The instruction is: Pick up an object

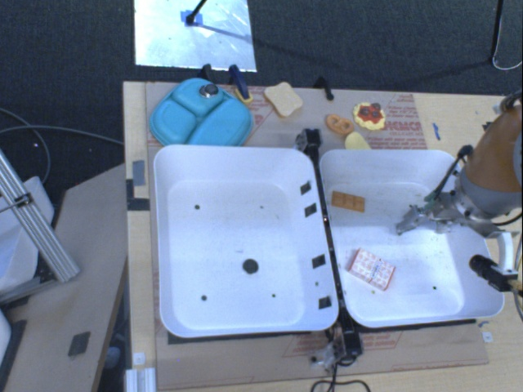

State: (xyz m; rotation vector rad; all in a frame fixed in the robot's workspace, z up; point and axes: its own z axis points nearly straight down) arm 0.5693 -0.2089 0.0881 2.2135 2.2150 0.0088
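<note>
Now the arm (497, 166) reaches in low over the right bin (441, 163), claw (406, 223) right of the brown block (347, 202); its grip cannot be told.

The grey arm with the orange band (500, 166) is cut off beside the right-hand shallow white bin (458, 305); its finger positions cannot be made out.

The grey arm's hand (406, 223) hovers low in the right white plastic bin (458, 300). A flat brown rectangular wafer (347, 202) and a pink checkered packet (372, 269) lie nearby.
</note>
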